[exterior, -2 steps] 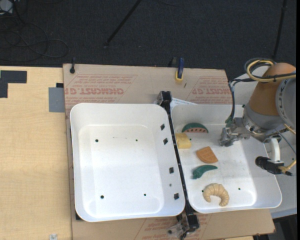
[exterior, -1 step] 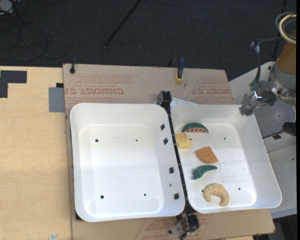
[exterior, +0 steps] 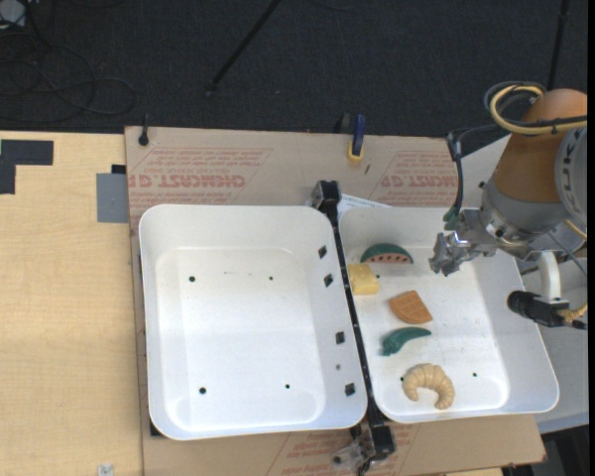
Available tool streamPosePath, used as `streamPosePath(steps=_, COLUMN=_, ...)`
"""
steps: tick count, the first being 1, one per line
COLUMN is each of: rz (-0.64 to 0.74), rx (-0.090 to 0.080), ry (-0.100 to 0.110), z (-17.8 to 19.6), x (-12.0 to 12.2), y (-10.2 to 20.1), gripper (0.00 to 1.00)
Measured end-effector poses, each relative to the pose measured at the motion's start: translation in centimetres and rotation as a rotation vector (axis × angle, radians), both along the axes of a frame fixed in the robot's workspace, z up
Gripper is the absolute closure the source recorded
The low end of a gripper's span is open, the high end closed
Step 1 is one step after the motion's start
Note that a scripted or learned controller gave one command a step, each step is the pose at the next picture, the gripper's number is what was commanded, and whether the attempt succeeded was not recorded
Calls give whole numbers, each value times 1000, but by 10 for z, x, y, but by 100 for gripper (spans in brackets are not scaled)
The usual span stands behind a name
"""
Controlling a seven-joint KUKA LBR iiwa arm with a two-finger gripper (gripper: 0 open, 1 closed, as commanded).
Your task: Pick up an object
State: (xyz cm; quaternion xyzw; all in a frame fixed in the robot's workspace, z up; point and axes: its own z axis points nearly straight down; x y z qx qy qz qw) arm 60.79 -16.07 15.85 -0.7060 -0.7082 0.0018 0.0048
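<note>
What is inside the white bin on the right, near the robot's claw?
The right bin holds five toy foods: a watermelon slice, a yellow block, an orange wedge, a green piece and a croissant. The gripper and arm cover the bin's far right corner.

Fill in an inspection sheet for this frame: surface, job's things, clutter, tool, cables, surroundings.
Surface: two white bins side by side on cardboard, left bin and right bin.
Job's things: all in the right bin: watermelon slice, yellow block by the divider, orange wedge, green piece, croissant.
Clutter: nothing seen.
Tool: tool is above the right bin's upper part, right of the watermelon slice, with nothing visibly held; finger state unclear.
Cables: yellow loop at the arm; dark cords on the floor.
Surroundings: blue and yellow clamp on the cardboard's far edge; wooden bench at left.
</note>
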Motion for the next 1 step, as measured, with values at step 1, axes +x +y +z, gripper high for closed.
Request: streamPosePath(steps=1, rz=-2, rx=-8, ry=-22, z=123, x=39, y=-9, gripper=100)
